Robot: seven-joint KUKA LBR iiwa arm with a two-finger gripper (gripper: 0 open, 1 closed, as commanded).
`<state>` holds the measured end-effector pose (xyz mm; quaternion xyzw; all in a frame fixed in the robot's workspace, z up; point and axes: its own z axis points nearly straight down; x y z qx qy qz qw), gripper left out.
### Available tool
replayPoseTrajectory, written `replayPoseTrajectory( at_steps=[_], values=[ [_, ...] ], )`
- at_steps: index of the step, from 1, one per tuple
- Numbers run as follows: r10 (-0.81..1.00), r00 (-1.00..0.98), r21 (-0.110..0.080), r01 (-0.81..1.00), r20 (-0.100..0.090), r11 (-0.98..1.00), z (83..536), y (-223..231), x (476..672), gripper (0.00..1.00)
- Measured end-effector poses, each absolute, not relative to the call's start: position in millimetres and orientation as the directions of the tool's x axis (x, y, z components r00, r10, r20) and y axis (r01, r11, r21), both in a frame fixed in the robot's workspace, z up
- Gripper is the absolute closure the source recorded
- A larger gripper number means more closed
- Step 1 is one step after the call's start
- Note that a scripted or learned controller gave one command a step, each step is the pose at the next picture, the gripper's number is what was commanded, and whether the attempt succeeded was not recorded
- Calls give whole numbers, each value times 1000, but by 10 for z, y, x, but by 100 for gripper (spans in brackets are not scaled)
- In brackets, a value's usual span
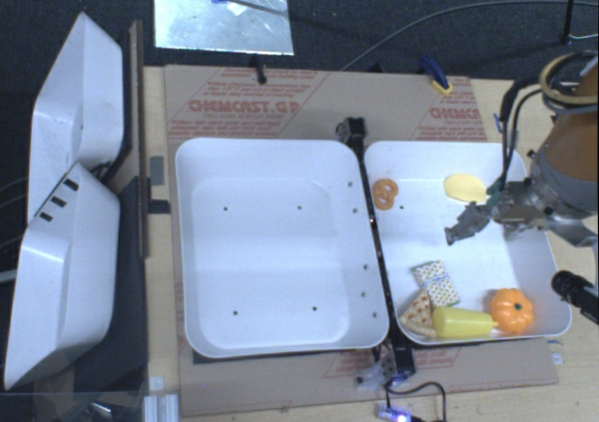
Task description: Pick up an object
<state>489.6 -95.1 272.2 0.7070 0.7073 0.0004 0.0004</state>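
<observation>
The right bin [412, 252] holds several small objects. An orange pretzel-like ring [385, 192] lies near its far left corner, and a pale yellow flat piece [464, 187] lies further right. Along the near edge sit a blue-and-white patterned packet [436, 282], a tan cracker wedge [418, 315], a yellow cylinder [460, 322] and an orange pumpkin-like fruit [511, 310]. My gripper [462, 226] hangs over the middle right of this bin, pointing left, its grey fingers close together with nothing seen between them. It is below the pale yellow piece and above the packet.
The left bin [271, 242] stands beside the right one, divided from it by a black strip [374, 233]. Both rest on a cardboard sheet [253, 97]. White housings [65, 205] stand at the far left. A cable [510, 130] loops near the arm.
</observation>
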Motion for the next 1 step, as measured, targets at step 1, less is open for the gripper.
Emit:
replayPoseTrajectory(
  at_steps=[1],
  values=[
    [1000, 5, -5, 1000, 0, -5, 2018, -1725, 5070, 0]
  ],
)
